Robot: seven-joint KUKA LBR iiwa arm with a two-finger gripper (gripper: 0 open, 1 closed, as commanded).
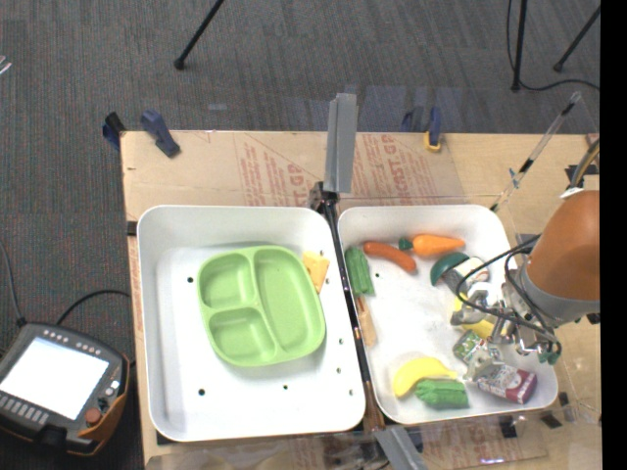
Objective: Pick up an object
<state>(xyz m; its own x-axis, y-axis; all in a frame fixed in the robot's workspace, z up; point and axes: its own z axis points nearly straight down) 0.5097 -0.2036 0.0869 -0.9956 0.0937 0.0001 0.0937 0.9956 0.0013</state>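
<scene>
My gripper (509, 333), finger state cannot tell, hangs over small crinkled foil packet (472, 347) at bin's four o'clock; light, crushable, pinch mid-body.

Dark grey carpet (294, 47) is covering the floor around the worktop (245, 169), whose top is showing as a sheet of brown cardboard printed with faded red lettering. Thin black tripod legs (206, 23) are slanting across the carpet at upper left, and more stand legs (549, 27) with a trailing cable are standing at upper right. Blue clamps (157, 133) are gripping the worktop's far edge. A handheld control pendant (59, 385) with a pale, glowing screen is lying on the floor at lower left, its cable curling away behind it. Even, soft light is falling over everything.
</scene>
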